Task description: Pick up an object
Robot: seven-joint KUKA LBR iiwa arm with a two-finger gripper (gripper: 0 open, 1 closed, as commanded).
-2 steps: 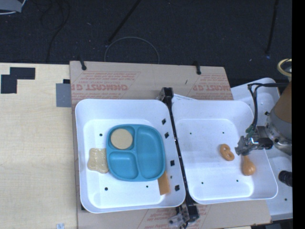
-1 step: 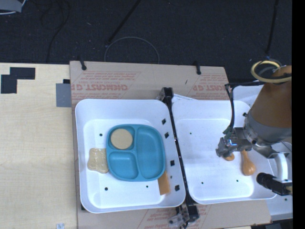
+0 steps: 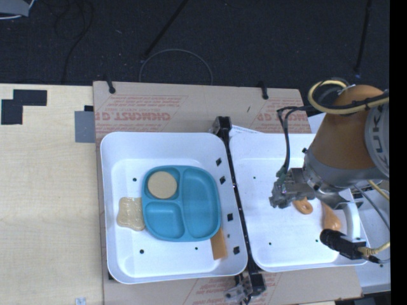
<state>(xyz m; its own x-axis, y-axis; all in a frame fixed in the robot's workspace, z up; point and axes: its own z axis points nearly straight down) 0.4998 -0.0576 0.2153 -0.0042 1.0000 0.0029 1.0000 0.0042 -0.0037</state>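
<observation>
My pincer (image 3: 282, 197), spread or pressed together I cannot tell, hangs in the right-hand bin (image 3: 267, 253), the small orange piece (image 3: 304, 206) just beside it, toward my arm.

Orange ring (image 3: 304, 206), flat, in right bin (image 3: 267, 250)

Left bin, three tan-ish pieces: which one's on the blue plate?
The round tan disc, in the blue plate's upper-left compartment. The pale slab lies beside its left edge, the brown block off its lower-right corner.
</observation>
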